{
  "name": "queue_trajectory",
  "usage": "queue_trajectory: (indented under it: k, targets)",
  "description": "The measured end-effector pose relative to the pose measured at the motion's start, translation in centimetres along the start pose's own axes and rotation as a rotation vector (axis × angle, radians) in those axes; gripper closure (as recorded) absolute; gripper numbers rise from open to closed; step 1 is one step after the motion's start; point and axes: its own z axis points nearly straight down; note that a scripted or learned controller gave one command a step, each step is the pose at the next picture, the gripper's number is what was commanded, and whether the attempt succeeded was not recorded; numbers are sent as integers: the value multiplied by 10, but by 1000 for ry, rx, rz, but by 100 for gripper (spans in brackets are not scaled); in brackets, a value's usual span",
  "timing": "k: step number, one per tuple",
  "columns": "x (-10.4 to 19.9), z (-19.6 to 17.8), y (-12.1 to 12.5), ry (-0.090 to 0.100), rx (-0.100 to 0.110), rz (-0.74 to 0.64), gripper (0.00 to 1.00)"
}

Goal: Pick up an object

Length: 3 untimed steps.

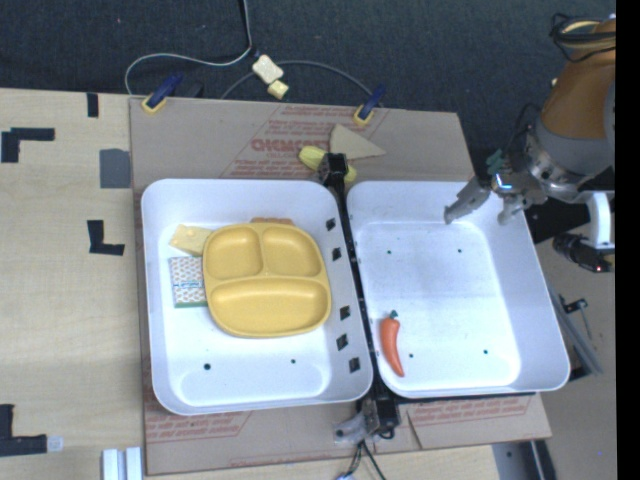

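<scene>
A small orange carrot (390,345) with a green top lies in the right bin (520,298), near its front left corner. My gripper (485,208) hangs over the far right part of that bin, well away from the carrot. Its two grey fingers (465,206) are spread open with nothing between them. In the left bin (160,368) rests a yellow divided plate (267,278). A pale yellow wedge (188,238) and a small patterned card (186,280) lie just left of the plate.
A black divider with clips (345,298) runs between the two bins. Both bins sit on a cardboard sheet (290,138) with clamps and a cable at the back. The arm's grey body (580,108) stands at the right edge.
</scene>
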Motion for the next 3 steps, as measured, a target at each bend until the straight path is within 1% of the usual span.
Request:
queue_trajectory:
  k: [1,2,3]
  targets:
    - [84,130,-21,6,13,-6,0]
    - [80,141,52,-1,-4,-3,0]
    - [74,140,61,1,-3,-1,0]
